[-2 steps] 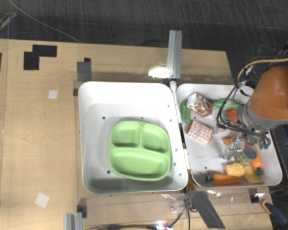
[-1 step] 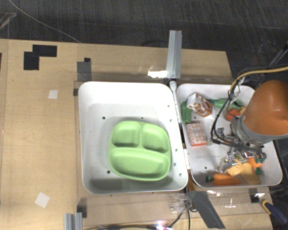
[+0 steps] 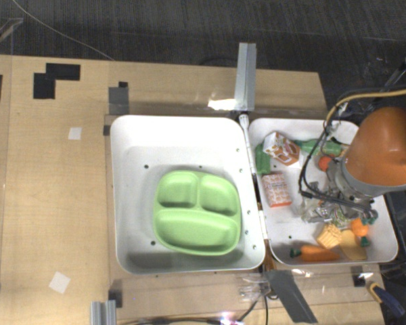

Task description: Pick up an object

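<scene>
End effector (image 3: 335,212) state we cannot tell; we should centre over the waffle piece (image 3: 329,236) before closing.

Two bins sit side by side on the desk (image 3: 47,202), touching along their inner rims. The left bin (image 3: 132,147) holds a divided tray (image 3: 197,212) near its middle. The right bin (image 3: 281,256) holds a pouch (image 3: 282,147) at its far left, a small packet (image 3: 276,189) just nearer, and a carrot (image 3: 318,253) along the near rim. The arm (image 3: 382,147) hangs over its right half.
</scene>
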Motion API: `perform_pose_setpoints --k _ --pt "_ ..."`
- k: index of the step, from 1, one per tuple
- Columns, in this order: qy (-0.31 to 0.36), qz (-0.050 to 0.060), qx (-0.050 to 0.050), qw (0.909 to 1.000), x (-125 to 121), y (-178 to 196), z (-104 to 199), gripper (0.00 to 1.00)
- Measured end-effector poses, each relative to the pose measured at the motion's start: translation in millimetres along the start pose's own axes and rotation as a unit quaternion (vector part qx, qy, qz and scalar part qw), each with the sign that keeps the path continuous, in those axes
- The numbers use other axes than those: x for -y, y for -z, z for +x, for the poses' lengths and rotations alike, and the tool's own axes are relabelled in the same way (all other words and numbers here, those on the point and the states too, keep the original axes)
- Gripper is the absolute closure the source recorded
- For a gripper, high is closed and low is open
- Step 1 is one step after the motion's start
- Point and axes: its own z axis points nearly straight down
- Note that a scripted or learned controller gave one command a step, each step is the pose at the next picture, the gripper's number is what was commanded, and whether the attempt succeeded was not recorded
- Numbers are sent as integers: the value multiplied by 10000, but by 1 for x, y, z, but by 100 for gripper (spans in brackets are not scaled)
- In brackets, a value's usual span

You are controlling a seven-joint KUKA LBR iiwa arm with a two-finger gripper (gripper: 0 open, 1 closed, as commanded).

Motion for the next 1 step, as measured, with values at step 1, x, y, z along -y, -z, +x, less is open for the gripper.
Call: perform_pose_setpoints --k 1 --pt "26 -18 -69 10000 0 128 -1 100"
